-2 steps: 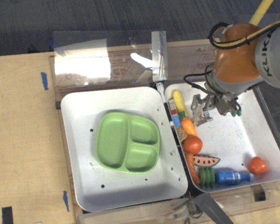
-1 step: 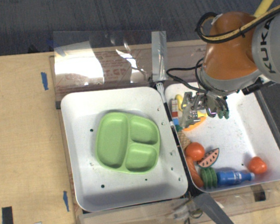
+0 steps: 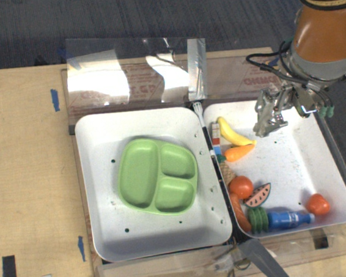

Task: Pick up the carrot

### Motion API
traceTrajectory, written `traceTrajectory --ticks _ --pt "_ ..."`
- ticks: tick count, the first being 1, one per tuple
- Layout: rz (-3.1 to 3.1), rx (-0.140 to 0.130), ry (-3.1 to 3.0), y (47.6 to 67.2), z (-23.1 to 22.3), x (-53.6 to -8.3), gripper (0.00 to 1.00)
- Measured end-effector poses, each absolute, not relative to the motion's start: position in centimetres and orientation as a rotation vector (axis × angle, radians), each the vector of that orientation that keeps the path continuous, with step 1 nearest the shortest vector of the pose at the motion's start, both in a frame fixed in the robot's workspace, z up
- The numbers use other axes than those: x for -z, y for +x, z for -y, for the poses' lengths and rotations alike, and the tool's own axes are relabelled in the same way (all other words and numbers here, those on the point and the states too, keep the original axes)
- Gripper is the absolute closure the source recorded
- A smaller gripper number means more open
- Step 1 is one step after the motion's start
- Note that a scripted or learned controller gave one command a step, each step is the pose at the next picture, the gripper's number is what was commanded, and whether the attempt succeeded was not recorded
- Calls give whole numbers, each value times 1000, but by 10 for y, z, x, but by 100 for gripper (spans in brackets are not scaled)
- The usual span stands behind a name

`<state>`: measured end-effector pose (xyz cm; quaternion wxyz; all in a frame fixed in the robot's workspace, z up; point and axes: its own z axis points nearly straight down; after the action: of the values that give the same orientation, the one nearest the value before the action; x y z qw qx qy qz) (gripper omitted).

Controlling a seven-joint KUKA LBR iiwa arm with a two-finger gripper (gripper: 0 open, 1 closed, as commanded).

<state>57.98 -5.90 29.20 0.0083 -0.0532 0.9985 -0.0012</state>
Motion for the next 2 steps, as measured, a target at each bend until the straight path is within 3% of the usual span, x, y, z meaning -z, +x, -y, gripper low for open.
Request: traceTrajectory --ticks 1,2 --pt "-3066 1 -635 606 40 -292 100" --pt "-3044 -6 -762 549 -61 -261 100"
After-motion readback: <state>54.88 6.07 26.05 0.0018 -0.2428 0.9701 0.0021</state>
